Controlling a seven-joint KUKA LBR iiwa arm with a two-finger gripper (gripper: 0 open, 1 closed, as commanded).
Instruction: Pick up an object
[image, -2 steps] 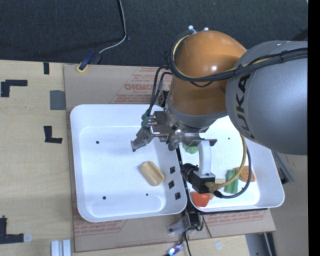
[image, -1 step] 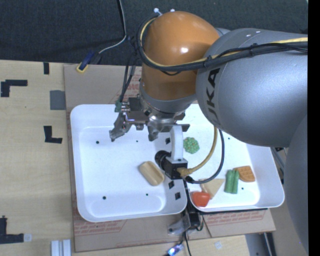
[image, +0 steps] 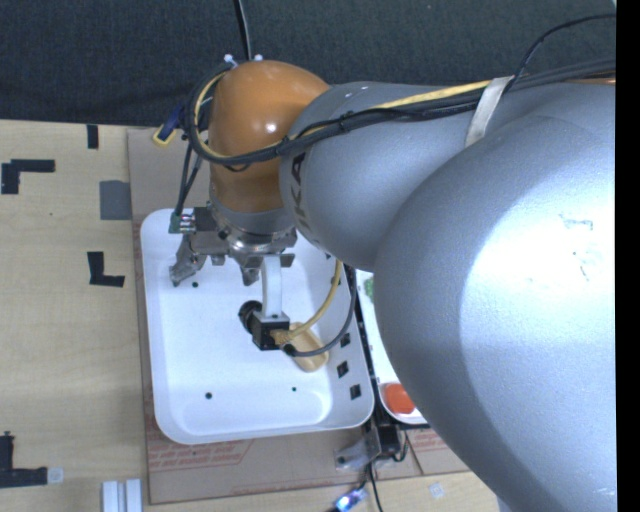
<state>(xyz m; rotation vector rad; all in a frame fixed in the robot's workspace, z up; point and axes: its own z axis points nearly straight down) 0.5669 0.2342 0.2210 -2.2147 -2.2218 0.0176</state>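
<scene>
From where I stand the big grey arm (image: 500, 250) takes up the whole half of the scene from 12 round to 6 o'clock, and its orange band (image: 255, 110) sits up near 12. Below that band the wrist points down into the left bin (image: 200, 420), a shallow white tray near the middle of the surface (image: 60, 330). The gripper (image: 198, 265) hangs over the tray's 11 o'clock corner, close above the white floor. From this angle I cannot tell whether it is released or clenched, and I see nothing caught in it.

The one thing plainly there to pick is an orange object (image: 398, 400). It lies in the right bin (image: 383, 378), just past the left bin's 4 o'clock corner and tucked under the edge of the arm, well apart from the gripper. A green scrap (image: 367, 290) peeks out of that same bin further up, at about 3 o'clock of the left bin.

The left bin's floor shows a few small dark spots (image: 208, 395). A cardboard sheet (image: 200, 462) lies under the bin, and black marks (image: 100, 270) dot the tan surface out at 9 o'clock.
</scene>
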